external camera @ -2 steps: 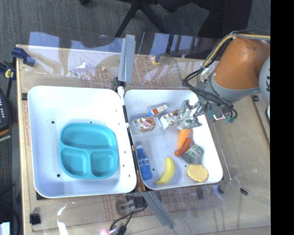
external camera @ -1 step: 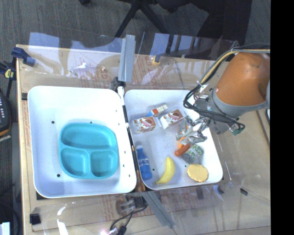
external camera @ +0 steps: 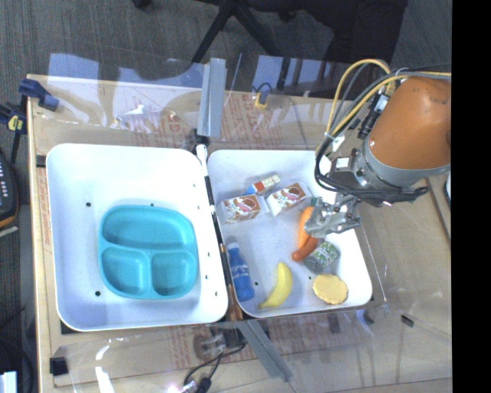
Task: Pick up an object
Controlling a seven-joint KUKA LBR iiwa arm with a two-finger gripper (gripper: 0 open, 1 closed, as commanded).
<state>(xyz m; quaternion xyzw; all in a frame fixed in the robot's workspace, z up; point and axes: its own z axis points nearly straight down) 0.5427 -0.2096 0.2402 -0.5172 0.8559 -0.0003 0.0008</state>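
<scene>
Hovering claw [external camera: 331, 221] just beside carrot [external camera: 305, 234], right bin [external camera: 261, 165]

A robotics lab, by the look of it. A grey arm [external camera: 399, 146] with an orange band and loose yellow cables [external camera: 354, 80] reaches over a tabletop [external camera: 115, 115] wrapped in clear plastic sheeting. Two white bins [external camera: 69, 176] sit side by side, one with toy food. Carpet [external camera: 92, 31] and the legs of an office chair [external camera: 230, 19] lie beyond.
</scene>
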